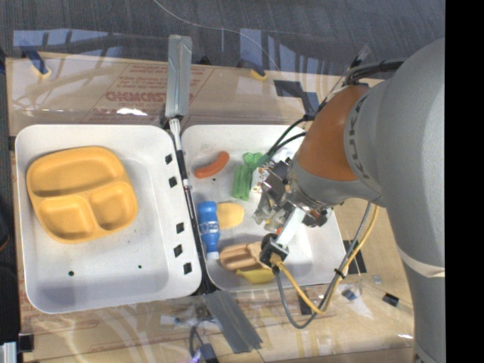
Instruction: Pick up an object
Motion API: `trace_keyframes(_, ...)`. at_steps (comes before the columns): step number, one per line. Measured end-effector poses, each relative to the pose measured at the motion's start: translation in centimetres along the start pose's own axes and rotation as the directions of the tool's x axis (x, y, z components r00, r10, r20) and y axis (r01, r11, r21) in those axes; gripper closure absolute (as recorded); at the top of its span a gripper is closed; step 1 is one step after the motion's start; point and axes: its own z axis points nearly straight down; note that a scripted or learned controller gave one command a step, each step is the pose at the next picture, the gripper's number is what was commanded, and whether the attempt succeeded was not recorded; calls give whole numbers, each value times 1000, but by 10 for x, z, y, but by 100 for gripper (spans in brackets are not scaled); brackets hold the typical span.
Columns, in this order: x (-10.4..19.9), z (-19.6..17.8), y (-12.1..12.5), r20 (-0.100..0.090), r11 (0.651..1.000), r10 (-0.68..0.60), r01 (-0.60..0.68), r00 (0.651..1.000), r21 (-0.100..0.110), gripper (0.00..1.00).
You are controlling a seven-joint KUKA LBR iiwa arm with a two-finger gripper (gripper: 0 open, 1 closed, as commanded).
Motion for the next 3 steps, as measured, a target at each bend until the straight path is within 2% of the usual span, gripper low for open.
trace_keyframes(1, 45, -3, -31, -2, 911, 413, -413, 911, -1, 100)
trace_keyframes(2, 7, 7, -30, 2, 892, 452, -452, 892, 0, 100)
trace_keyframes(3, 36, -258, -57, -10, 972, 235, -235, 972, -8, 100)
